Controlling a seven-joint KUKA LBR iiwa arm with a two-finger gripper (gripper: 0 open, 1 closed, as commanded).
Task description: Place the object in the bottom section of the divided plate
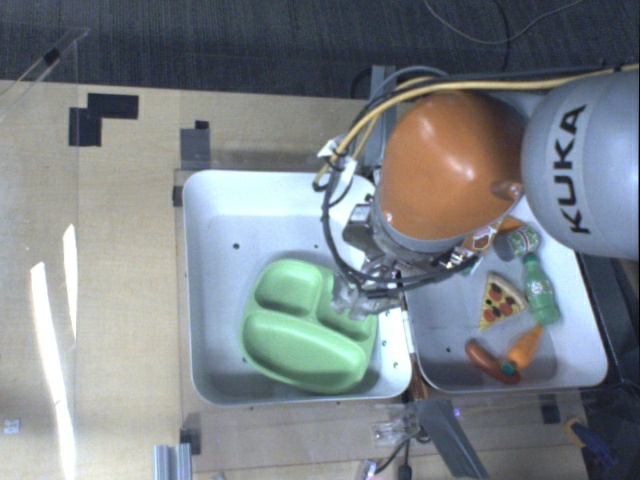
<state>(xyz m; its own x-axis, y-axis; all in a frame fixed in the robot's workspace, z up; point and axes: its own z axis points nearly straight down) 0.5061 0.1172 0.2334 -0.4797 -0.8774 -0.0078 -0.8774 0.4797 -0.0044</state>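
Pale wooden bench point(100, 318) with 2 white bins point(215, 268) side by side.

- Plate point(300, 338): smooth green plastic, soft sheen.
- Bins point(215, 268): white, smooth, matt plastic look.
- Bench point(110, 268): pale wood grain, with glare streaks.
- Arm point(580, 168): grey, satin; orange band point(445, 168) glossy.
- Bottle point(540, 293): shiny green plastic.

Arm reaching in from the right, orange band up top, claw point(358, 296) pointing straight down, low.

The grey arm's orange band point(445, 163) hides the claw point(362, 293); the green divided plastic plate's point(300, 333) right section is partly covered.
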